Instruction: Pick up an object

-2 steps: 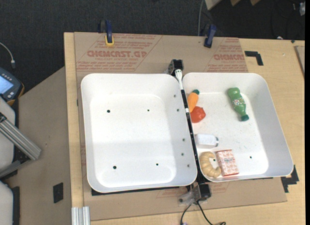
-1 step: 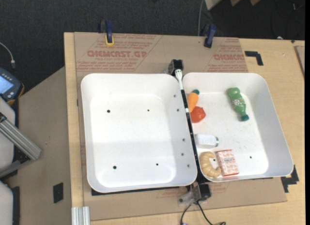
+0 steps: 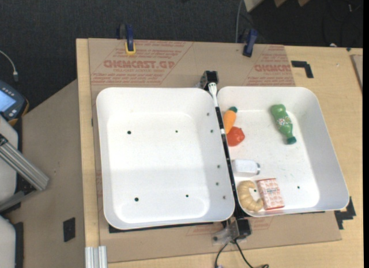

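Nearest the camera, in the right bin (image 3: 323, 146), a small pink-and-white carton (image 3: 270, 194) lies at the front rim, touching a tan pastry-like item (image 3: 249, 196) on its left. Just behind these, a small white block (image 3: 245, 167) rests near the divider. Farther back, a red item (image 3: 235, 137) touches an orange carrot-shaped toy (image 3: 229, 119). A green bottle (image 3: 283, 123) lies well apart, toward the back right. Left bin (image 3: 115, 146) sits alongside. Gripper state: cannot tell.
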`<action>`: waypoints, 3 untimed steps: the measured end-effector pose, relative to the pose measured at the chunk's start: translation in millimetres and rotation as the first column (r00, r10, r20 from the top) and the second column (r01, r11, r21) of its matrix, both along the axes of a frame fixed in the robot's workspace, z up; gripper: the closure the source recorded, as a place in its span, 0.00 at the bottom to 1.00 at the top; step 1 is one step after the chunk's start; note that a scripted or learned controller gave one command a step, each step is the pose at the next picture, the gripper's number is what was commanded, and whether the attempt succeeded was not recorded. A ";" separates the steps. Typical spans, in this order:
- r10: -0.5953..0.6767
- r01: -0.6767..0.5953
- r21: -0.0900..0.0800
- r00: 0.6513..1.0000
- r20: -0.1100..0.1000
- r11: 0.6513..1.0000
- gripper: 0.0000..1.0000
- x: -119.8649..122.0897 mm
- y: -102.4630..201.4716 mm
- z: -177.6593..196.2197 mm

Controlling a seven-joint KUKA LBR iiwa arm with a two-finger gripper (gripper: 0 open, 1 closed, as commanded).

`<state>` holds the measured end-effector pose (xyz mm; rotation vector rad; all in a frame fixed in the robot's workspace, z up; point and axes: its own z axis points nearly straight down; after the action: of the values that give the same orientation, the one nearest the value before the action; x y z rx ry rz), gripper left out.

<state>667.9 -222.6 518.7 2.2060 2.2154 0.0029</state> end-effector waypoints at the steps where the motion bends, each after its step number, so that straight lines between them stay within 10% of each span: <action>1: 0.001 -0.001 -0.004 1.000 0.005 1.000 1.00 0.6 0.4 11.2; 3: 0.004 -0.003 -0.011 1.000 0.015 1.000 1.00 1.7 1.4 33.4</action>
<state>669.6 -221.2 552.2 2.1892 2.2065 0.0075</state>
